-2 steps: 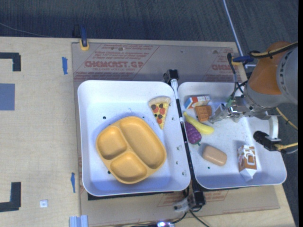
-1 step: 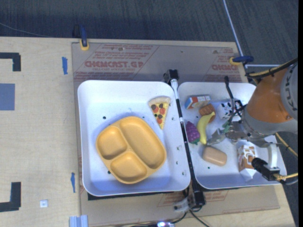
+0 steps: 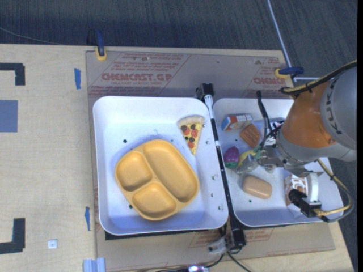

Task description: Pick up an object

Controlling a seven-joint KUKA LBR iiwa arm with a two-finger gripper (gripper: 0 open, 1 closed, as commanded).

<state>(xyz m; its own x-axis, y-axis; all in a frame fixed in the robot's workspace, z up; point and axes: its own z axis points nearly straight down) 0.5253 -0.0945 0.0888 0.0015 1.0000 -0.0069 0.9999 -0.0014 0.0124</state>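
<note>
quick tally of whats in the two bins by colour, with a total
Yellow: 1, the three-compartment plastic plate in the left bin
Yellow with red toppings: 1, the toy pizza slice, left bin
Purple: 1, the small toy in the right bin
Tan or brown: 2, the bread-roll toy and the brown piece
Red and white: 1, the small carton
Total: 6, counting only what shows clear of the arm

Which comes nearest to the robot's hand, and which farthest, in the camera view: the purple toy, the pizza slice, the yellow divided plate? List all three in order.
Measured from the hand in the right bin:
1. Purple toy, in the same bin, just left of the hand.
2. Pizza slice, across the divider, in the left bin's far right corner.
3. Yellow divided plate, in the middle of the left bin.
</note>
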